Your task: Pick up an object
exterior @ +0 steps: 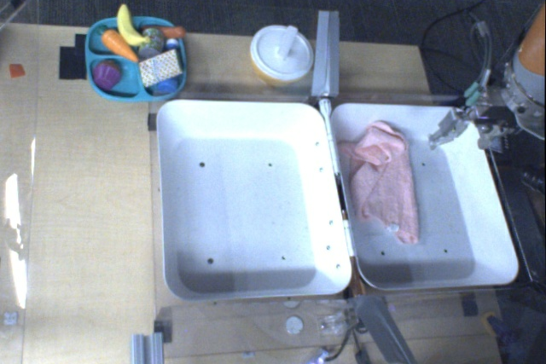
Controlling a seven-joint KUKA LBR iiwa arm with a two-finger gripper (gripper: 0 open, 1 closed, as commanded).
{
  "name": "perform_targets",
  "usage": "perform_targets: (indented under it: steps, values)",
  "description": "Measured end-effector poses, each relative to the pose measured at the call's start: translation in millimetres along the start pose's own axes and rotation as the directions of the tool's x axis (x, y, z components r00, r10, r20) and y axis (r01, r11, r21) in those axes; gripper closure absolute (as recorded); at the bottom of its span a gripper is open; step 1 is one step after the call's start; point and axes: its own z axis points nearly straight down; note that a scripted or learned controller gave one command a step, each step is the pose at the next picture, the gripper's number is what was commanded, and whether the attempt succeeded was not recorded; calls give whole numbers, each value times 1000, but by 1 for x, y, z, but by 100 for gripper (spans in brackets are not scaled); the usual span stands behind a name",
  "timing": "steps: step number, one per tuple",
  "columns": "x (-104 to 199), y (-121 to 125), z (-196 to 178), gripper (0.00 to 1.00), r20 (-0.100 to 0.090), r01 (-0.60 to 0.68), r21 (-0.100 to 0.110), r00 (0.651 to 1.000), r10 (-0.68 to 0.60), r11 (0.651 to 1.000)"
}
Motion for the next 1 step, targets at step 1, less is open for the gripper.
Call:
perform_targets:
  steps: [1]
  values:
    - [8, 11, 120, 0, 0, 17, 1, 1000, -17, 1000]
